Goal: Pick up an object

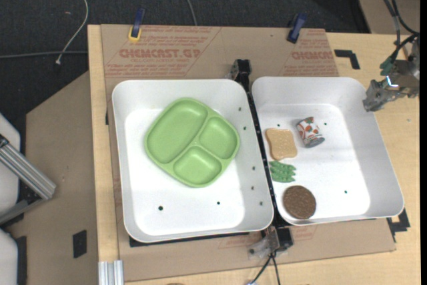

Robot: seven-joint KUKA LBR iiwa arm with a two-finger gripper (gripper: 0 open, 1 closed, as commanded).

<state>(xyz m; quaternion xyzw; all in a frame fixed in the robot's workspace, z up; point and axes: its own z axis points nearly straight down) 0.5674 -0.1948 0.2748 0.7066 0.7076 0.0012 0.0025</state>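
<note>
can (309, 131) in right bin (373, 163), gripper (379, 95) apart

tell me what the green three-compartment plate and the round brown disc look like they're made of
The green three-compartment plate looks like moulded plastic with a matte finish: uniform colour, soft rounded ridges. The round brown disc looks like toy food, perhaps plastic or rubber, dull and speckled; the material is uncertain.
</note>
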